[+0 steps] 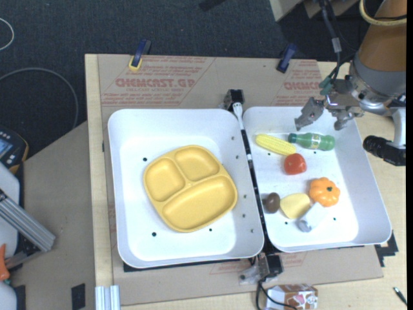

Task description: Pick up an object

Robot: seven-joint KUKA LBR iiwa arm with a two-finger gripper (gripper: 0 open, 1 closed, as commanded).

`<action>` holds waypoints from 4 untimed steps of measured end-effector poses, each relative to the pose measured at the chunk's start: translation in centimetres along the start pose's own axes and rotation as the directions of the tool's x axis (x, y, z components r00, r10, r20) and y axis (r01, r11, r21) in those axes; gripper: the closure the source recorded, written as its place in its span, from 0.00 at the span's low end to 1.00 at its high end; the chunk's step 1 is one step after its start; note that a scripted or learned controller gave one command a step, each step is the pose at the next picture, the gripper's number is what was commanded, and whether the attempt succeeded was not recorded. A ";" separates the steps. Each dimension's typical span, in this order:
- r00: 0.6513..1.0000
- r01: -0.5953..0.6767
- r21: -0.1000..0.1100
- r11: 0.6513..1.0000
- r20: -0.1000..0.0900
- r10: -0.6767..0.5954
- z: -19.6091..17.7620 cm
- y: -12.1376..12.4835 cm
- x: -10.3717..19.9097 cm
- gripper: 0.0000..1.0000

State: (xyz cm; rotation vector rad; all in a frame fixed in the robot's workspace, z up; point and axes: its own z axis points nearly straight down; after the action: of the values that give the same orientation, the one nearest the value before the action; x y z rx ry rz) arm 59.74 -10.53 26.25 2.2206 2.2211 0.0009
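Observation:
My gripper hangs over the far part of the right bin, fingers spread open with nothing between them. Just below it lies a green bottle on its side. Left of the bottle is a yellow corn cob. A red tomato sits nearer the middle, an orange pumpkin to its right and closer. A pale yellow piece, a brown round thing and a small grey piece lie near the bin's front.
The left bin holds a yellow divided plate. Two clamps, a yellow one and a blue one, hold the cardboard at the bench's far edge. A black clip sits between the bins.

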 end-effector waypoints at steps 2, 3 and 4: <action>1.000 0.000 -0.016 1.000 0.004 0.000 15.2 4.4 -4.6 0.00; 1.000 0.000 -0.027 1.000 0.018 0.000 16.6 5.6 -4.7 0.00; 1.000 0.003 -0.015 1.000 0.002 -0.003 17.2 7.0 -9.9 0.00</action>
State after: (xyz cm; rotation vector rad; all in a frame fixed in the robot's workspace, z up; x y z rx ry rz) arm 66.76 -20.45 9.11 2.2089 2.2159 0.0153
